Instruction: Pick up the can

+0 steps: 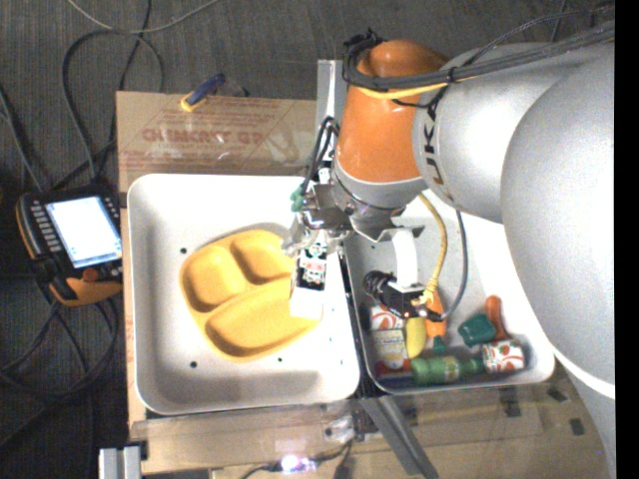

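Observation:
My gripper point(311, 239) hangs over the right side of the left bin point(160, 267), under the orange wrist band. A small white container with a black and green label point(311, 285) sits between its fingers, hanging above the edge of the yellow divided plate point(240, 292). In the right bin point(539, 372), a red and white can point(502, 355) lies on its side at the front right. Another red and white can point(384, 318) stands near the bin's left wall, partly behind black cable parts.
A green bottle point(444, 369), a yellow item point(414, 339), and orange point(493, 310) and teal point(475, 327) pieces crowd the front of the right bin. The arm's bulk covers that bin's back. A handheld pendant point(75, 233) lies left of the bench.

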Tool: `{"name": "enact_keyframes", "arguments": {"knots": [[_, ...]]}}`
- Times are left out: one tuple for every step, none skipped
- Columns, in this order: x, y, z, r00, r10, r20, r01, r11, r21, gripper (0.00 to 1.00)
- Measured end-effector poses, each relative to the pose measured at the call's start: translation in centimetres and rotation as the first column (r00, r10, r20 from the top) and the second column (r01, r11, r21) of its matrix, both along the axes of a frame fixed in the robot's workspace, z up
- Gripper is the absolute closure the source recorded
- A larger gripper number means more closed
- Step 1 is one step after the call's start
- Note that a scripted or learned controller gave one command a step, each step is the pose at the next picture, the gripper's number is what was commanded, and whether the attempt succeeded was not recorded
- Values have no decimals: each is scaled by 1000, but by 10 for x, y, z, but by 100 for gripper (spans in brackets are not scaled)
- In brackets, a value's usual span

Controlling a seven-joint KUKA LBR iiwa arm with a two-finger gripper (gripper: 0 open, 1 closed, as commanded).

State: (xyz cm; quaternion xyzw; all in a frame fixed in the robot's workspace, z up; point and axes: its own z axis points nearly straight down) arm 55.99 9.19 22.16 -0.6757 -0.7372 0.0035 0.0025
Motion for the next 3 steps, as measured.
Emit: {"name": "enact_keyframes", "arguments": {"knots": [[-8,-5,-43,987,-162,-2,162,987,-1,100],[5,-23,47,868,-497,5,497,868,-7,100],[34,-92,26,843,-538,4,538,843,-8,100]]}}
